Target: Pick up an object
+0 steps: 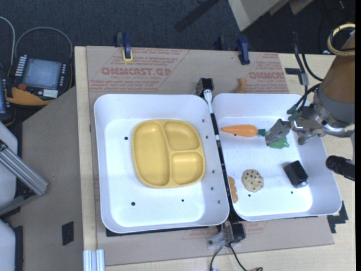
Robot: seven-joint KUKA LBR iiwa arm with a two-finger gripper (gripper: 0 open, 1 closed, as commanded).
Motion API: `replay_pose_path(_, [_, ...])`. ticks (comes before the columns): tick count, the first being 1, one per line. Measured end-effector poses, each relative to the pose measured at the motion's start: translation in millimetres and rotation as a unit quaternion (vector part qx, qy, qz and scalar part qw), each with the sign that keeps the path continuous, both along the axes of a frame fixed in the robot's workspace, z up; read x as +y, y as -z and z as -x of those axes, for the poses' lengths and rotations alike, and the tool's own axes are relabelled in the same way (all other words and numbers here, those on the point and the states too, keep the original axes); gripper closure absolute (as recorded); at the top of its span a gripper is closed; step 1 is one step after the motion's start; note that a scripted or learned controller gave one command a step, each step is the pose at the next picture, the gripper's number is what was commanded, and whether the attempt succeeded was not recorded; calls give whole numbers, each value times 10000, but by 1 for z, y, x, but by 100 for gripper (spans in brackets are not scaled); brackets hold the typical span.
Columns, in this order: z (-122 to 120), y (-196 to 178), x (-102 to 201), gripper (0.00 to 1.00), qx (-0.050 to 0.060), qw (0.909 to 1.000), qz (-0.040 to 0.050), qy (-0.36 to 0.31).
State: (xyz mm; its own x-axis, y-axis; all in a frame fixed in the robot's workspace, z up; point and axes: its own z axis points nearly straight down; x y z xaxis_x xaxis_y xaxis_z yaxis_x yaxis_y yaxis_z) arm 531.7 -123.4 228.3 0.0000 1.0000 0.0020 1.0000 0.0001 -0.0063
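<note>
Nearest to me the cookie (252,180) lies in the right bin (271,210), while my hand (280,132) hangs at the carrot's (239,131) green end, and I cannot tell its opening.

The single fixed camera looks down at a slant from above the bench (169,61), framing both white bins (113,196).

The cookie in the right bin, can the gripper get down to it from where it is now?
Probably yes. The cookie lies flat by itself on the right bin floor, apart from the carrot and black block; the gripper is nearby.
</note>
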Motion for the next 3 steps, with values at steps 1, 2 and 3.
replay_pose_path(1, [0,45,7,0,3,10000,-1,-1])
replay_pose_path(2, [2,89,5,0,2,10000,-1,4])
replay_pose_path(3, [0,75,5,100,-35,10000,12,4])
